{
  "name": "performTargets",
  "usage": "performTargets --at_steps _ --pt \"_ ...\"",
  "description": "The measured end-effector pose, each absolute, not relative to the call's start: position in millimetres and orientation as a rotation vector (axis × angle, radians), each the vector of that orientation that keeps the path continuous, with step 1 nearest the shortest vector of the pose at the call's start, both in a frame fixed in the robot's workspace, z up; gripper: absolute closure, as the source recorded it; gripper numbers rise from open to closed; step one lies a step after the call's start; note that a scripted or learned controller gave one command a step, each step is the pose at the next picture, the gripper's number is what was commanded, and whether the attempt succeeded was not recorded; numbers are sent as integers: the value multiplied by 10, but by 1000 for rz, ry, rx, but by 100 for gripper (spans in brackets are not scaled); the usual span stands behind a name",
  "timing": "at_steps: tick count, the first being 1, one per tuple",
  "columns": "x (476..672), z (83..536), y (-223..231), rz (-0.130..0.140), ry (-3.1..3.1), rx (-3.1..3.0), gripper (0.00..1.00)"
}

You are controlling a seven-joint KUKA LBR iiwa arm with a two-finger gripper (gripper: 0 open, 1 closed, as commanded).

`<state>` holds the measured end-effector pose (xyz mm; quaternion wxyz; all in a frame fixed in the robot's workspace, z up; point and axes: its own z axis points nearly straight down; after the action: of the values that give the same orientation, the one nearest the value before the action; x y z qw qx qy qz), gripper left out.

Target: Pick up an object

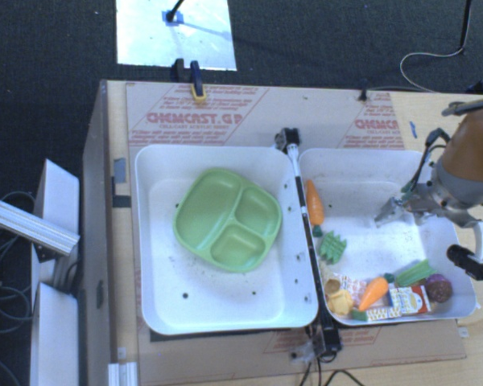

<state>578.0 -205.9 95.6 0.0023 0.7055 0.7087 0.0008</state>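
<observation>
Gripper (389, 212) hovering in right bin (362, 161), grip state unreadable, nothing visibly held. Nearest toys: green piece (332, 247) lower left, carrot (314, 202) left, lengthwise along divider. 1 arm only.

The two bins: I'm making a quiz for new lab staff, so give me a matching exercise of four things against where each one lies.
Things:
1. green divided plate
2. upright carrot
3. green leafy toy
4. gripper

Places:
A. right bin, against the divider at its far end
B. above the right bin's right part
C. middle of the left bin
D. right bin, near the divider, just below the upright carrot

Pairs: 1-C, 2-A, 3-D, 4-B
</observation>
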Motion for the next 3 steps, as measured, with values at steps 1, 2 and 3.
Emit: performTargets --at_steps 1,2,3 --pt "5596 840 -1434 2 2226 2217 0" --pt "5603 948 -1443 3 2225 2215 100" --pt "5610 1052 -1443 5 2226 2212 100"
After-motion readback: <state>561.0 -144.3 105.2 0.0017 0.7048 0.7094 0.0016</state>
